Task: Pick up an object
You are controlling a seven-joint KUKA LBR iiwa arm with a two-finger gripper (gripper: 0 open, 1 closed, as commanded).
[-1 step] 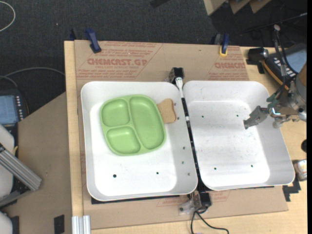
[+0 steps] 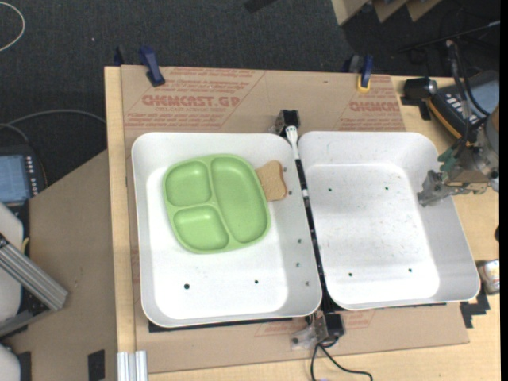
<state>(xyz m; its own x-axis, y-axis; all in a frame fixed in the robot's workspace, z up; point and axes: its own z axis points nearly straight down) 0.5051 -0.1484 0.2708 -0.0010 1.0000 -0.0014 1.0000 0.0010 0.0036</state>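
Two-finger metal gripper (image 2: 432,187) at right bin's (image 2: 373,288) 3 o'clock rim, opening unclear; green three-compartment plastic plate (image 2: 216,203) with tan slab (image 2: 272,181) touching its 2 o'clock edge—flat, likely slips.

- Setting: robotics lab or test cell, not a home.
- Bench (image 2: 198,94) is a printed cardboard sheet, held at its far edge by a blue clamp (image 2: 151,66) and a yellow clamp (image 2: 365,78).
- Two white bins (image 2: 238,288) sit side by side, fixed at the middle seam.
- Loose cables (image 2: 48,121) cross dark carpet beyond the bench's left edge.
- Aluminium extrusion (image 2: 32,272) stands off the near-left corner.
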